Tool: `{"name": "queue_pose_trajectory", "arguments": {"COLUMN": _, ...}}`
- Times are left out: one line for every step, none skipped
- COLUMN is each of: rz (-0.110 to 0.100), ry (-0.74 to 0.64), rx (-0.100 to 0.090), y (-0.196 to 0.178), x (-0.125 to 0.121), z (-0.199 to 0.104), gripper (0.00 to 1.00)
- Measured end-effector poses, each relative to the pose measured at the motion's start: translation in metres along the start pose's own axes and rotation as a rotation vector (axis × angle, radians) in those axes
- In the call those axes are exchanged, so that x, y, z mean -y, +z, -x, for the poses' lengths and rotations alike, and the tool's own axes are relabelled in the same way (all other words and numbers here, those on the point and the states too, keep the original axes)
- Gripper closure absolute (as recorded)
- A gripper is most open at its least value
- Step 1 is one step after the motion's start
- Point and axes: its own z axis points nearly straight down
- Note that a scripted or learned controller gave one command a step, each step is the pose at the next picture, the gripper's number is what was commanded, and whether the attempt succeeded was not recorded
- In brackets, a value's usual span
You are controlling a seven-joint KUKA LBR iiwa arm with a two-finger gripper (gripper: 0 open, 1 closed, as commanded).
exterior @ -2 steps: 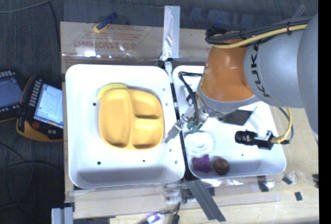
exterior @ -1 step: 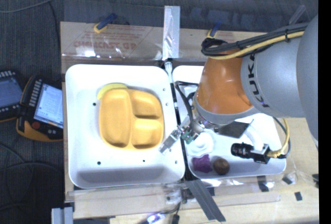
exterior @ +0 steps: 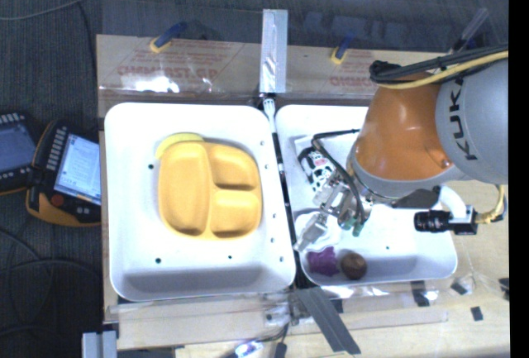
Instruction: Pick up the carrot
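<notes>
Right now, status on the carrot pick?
Tool low in right bin, near its left wall. Carrot not identified from this view. Purple item and dark round item lie just below the tool. Yellow tray in left bin.

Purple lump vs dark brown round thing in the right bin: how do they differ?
The purple lumpy object is violet and irregular; the dark brown round object is brown and ball-like. The purple one looks slightly larger and lies nearer the divider, with the brown one on its far side. Both sit side by side at the near edge of the right white bin.
</notes>
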Motion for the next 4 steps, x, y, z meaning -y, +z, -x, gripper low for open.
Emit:
{"name": "queue_pose_trajectory", "arguments": {"rz": 0.0, "ry": -0.024, "rx": 0.0, "y": 0.0, "x": 0.038, "z": 0.023, "gripper": 0.0}}
{"name": "queue_pose_trajectory", "arguments": {"rz": 0.002, "ry": -0.024, "rx": 0.0, "y": -0.009, "x": 0.037, "z": 0.023, "gripper": 1.0}}
{"name": "queue_pose_trajectory", "arguments": {"rz": 0.002, "ry": -0.024, "rx": 0.0, "y": -0.009, "x": 0.037, "z": 0.023, "gripper": 0.0}}
{"name": "queue_pose_trajectory", "arguments": {"rz": 0.004, "ry": -0.025, "rx": 0.001, "y": -0.018, "x": 0.036, "z": 0.024, "gripper": 1.0}}
